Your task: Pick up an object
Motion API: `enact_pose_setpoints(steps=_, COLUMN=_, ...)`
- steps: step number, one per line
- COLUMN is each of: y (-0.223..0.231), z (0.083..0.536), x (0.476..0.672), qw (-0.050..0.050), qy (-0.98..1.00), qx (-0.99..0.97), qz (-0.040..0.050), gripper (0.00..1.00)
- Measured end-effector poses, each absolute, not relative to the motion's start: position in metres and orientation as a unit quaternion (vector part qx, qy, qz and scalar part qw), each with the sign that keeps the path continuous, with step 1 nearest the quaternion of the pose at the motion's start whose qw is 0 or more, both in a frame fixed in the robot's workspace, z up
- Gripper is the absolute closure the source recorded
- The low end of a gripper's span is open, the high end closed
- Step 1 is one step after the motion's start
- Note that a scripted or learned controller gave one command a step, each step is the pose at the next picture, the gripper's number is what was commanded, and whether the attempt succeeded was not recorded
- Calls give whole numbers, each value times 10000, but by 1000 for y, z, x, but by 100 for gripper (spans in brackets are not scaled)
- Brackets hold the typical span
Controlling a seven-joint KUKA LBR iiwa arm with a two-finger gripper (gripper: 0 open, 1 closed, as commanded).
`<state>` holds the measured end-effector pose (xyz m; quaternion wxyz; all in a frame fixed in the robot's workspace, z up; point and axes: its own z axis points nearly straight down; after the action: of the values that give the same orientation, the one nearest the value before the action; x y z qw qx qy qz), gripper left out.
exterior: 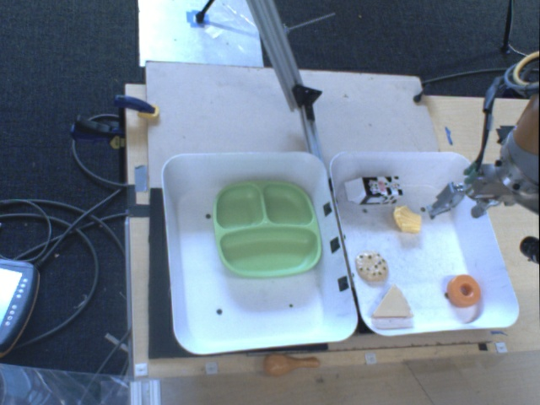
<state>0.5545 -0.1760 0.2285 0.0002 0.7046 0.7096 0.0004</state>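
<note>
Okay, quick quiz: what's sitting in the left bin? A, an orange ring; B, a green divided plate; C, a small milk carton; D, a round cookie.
B: the green divided plate lies alone in the left bin, while the other three items sit in the right bin.

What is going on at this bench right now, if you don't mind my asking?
A robot arm reaches in from the right, its gripper over the right bin with nothing held between its fingers. That bin holds a small milk carton, a yellow piece, a cookie, a sandwich wedge and an orange ring. The left bin holds a green divided plate. Nothing is picked up yet.
</note>
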Motion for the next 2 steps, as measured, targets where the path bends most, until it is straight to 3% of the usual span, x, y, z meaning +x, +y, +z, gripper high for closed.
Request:
enact_pose_setpoints(steps=1, y=-176, z=229, x=555, qw=4, qy=7089, qx=7053, qz=7, gripper=0)
enact_pose_setpoints(steps=2, y=-168, z=176, x=548, qw=-11, qy=7073, qx=7069, qz=-5, gripper=0)
